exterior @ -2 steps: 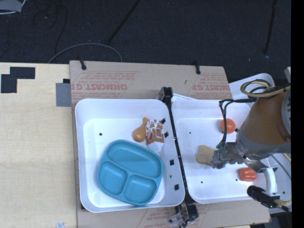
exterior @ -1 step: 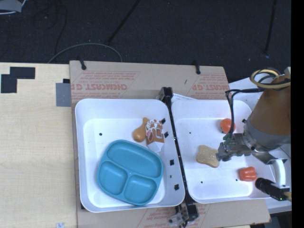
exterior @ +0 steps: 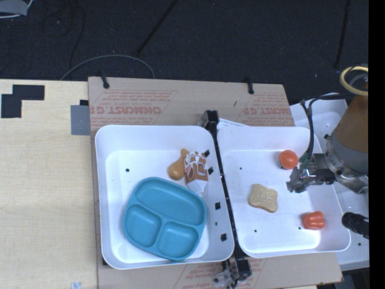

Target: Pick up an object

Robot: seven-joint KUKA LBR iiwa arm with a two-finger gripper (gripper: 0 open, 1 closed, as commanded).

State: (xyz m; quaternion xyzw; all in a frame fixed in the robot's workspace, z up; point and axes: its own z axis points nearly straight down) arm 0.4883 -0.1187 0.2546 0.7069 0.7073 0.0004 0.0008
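Note:
In the right bin lie three things: an orange ball at the far right, a tan cracker-shaped piece in the middle, and a red-orange pepper-like toy near the front right corner. My gripper hangs low over the right side of this bin, just below the orange ball and to the right of the tan piece. Nothing shows between its fingers. The arm reaches in from the right edge.
The left bin holds a blue divided tray, and behind it a tan toy and a brown-and-white packet. A black divider runs between the bins. Cables hang by the arm at the right.

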